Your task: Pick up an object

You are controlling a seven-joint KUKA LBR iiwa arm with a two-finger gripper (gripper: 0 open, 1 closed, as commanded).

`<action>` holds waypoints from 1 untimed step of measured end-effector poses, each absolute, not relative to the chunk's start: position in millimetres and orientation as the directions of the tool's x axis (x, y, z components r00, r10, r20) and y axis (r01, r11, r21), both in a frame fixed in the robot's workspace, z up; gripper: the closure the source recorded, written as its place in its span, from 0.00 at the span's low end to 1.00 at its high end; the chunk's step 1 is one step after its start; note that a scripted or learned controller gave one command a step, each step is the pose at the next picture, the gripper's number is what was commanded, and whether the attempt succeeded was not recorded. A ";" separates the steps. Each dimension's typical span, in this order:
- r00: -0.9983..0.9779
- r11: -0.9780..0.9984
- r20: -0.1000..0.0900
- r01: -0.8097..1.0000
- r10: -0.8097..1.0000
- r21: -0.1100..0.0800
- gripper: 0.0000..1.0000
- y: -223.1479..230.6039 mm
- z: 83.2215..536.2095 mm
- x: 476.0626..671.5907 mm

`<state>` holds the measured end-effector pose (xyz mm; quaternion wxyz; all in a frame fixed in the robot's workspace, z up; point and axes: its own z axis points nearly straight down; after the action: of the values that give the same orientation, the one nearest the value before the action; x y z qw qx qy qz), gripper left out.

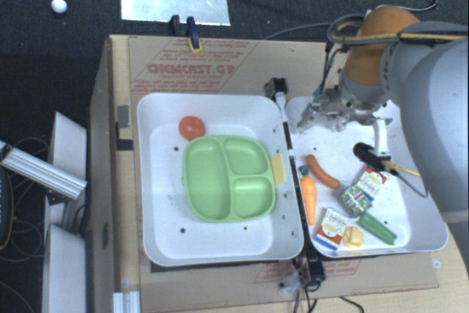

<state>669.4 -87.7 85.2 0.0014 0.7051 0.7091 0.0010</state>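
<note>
Arm over the right bin's far end, toys lying near.
You see the gripper point(331, 116) above the right bin point(425, 234); you cannot tell how its pincer stands. The sausage point(323, 171) and carrot point(308, 199) lie nearer, by the left wall; the left bin point(161, 231) holds a green tray point(226, 178).

The grey arm point(429, 84) runs off the right edge and hides the right bin's point(410, 242) far corner.
</note>
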 end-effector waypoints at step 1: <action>-0.005 0.005 -0.001 1.000 1.000 0.003 0.00 -83.3 84.9 669.1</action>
<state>669.1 -83.3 84.9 0.0012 0.7053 0.7089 0.0006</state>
